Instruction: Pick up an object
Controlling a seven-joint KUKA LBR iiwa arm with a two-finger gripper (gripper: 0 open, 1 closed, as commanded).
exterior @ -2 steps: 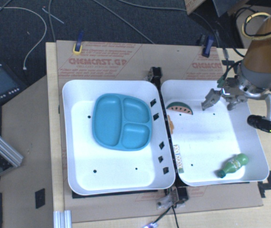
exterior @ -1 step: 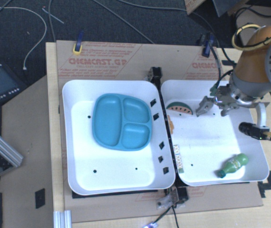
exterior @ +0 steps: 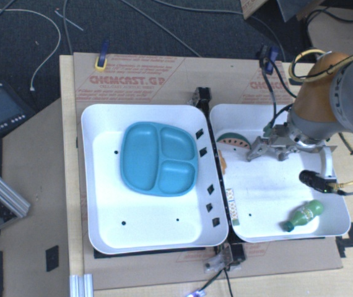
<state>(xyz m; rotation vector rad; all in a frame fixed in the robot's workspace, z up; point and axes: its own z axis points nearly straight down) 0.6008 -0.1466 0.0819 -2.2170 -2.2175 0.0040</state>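
So we're mid-approach | hand [exterior: 267,148] low in right bin [exterior: 269,224], can't tell its grip | next: settle on watermelon slice [exterior: 232,143]

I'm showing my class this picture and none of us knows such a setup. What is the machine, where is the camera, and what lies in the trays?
The camera looks down at a slant on a bench with two white bins. The grey and orange arm is a robot reaching in from the right. Its gripper hangs over the right bin, near a watermelon slice; a green bottle lies in that bin's near corner. The left bin holds a blue divided plate. Nothing shows between the fingers.
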